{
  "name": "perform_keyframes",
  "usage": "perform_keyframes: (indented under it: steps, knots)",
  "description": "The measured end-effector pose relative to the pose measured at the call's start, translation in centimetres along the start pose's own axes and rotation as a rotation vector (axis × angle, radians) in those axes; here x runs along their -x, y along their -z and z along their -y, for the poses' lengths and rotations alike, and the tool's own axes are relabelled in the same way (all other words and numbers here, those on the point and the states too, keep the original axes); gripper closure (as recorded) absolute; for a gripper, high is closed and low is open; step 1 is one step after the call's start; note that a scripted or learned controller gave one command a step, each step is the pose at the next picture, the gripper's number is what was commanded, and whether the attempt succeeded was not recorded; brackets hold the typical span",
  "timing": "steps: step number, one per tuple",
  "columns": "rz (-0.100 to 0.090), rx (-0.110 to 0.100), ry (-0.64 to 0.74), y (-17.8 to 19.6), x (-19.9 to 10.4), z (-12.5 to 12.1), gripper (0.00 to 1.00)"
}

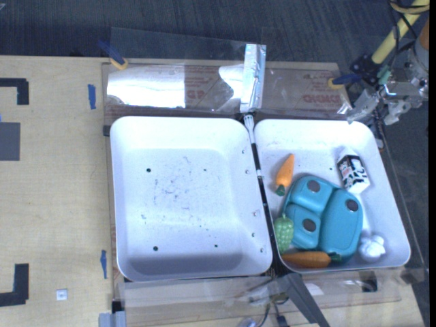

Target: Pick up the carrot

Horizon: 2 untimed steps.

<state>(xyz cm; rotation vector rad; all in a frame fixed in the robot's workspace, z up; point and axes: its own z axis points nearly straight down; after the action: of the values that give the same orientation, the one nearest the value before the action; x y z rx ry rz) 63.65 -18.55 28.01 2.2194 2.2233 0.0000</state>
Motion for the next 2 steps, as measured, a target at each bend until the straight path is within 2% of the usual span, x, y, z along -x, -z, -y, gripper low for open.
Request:
perform_keyframes:
  steps: [1,2]
  knots:
    - [-0.002,-0.003,0.216,-6.1,-6.5,-3.0,0.00]
    - [0.002,0.006,0.192,-19.2,-8.7,-3.2,0.00]
